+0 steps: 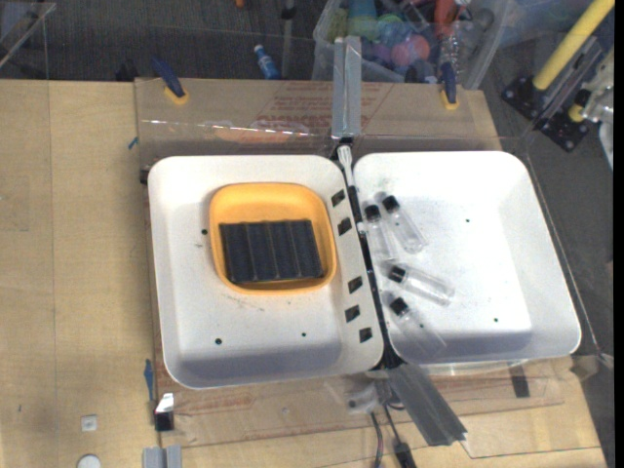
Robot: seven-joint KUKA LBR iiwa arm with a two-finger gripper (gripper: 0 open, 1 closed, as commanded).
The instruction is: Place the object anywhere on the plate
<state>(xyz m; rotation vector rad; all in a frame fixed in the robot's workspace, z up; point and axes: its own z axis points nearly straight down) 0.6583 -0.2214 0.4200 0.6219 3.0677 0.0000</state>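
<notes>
- On the wooden table [68, 261] stand two shallow white bins side by side, the left white bin [175, 261] and the right white bin [507, 222], touching along a middle seam marked with small black tabs.
- Inside the left white bin sits a rounded orange plastic plate [226, 203], nearer the bin's far and right sides.
- Lying flat on that plate is a dark ribbed rectangular block [271, 252], its ridges running front to back; it covers most of the plate's floor and leaves the orange rim showing all round.
- Along the left side of the right white bin lie several clear plastic tubes with black caps [405, 232], slanted, close to the seam and near one another; their exact count is hard to tell against the white.
- Beyond the bins, a clear plastic sheet [244, 115] is clamped to the table's far edge, with a grey metal bar [345, 86] standing upright at the seam.
- Behind the table stands a clear box of bright toys [409, 18].
- As to the claw's state, I cannot tell.
</notes>
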